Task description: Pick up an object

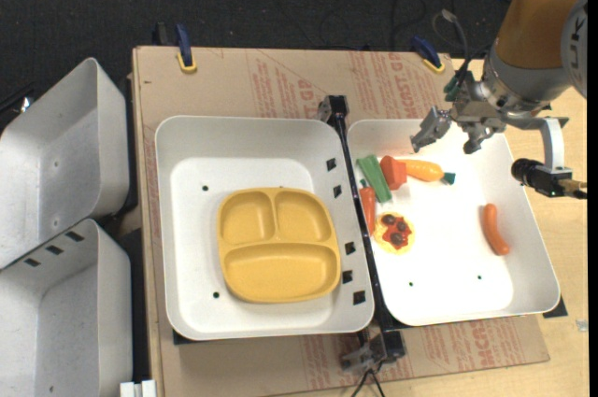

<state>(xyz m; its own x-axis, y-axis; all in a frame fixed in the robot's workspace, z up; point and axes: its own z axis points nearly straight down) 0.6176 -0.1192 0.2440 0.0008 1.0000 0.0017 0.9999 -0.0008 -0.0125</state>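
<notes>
My gripper [455, 135] hangs over the far edge of the right bin [467, 292], fingers spread open with nothing between them. Just below and left of it lie a toy carrot [416, 169], a red piece [391, 173] and a green stick [372, 172], bunched near the bin's back left. A small pizza slice with dark toppings [394, 232] lies beside an orange-red stick [368, 206] along the left wall. An orange sausage [495, 229] rests alone toward the right side.
The left bin [187, 292] holds a yellow divided plate [278, 244]. Black clips line the seam between the bins. Grey containers [56, 199] stand off the bench's left. A black fitting [542, 176] sticks in at the right bin's right edge.
</notes>
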